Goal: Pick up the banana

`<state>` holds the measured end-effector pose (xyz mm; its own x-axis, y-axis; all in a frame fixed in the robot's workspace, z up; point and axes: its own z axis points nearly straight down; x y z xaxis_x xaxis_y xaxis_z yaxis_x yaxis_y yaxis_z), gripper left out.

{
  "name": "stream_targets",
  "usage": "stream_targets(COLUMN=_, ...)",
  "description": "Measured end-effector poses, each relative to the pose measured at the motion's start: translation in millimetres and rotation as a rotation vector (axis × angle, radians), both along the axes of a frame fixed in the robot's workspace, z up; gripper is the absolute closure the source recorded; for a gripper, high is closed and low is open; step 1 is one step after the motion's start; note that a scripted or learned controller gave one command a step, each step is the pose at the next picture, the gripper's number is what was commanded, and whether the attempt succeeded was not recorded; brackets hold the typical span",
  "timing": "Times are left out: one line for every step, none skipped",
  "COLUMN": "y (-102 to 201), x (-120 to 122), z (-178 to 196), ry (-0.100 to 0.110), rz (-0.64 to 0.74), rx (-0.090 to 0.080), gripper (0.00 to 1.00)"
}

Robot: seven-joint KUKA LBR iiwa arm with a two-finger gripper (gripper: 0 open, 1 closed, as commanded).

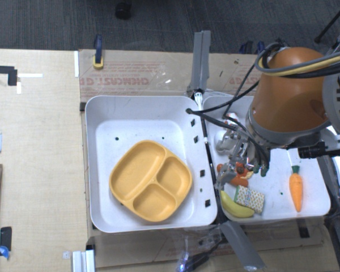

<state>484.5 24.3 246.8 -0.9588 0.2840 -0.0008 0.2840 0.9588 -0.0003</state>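
White bins (96,152) on wood bench (34,152); pincer (233,171) above banana (236,207), grip state unclear.

Smooth, slightly glossy yellow skin on the banana (236,206), plastic-looking. The carrot (296,191) looks like matt orange plastic. The divided tray (151,180) is matt mustard plastic, the bins (99,169) smooth white plastic with a soft sheen. The bench (34,152) is pale wood grain, and the arm's orange band (289,89) shines glossy.

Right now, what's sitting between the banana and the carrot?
In the camera view, a small speckled sponge lies between the banana and the carrot, against the banana's right side.
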Motion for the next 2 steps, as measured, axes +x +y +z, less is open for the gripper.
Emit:
stream_targets(y=116.9, x=-7.4, z=-116.2, ry=0.003, rz=0.012, rx=0.0, gripper=0.0)
stream_targets(y=150.4, x=53.9, z=-155.6, ry=0.012, rz=-0.1, rx=-0.005, gripper=0.0)
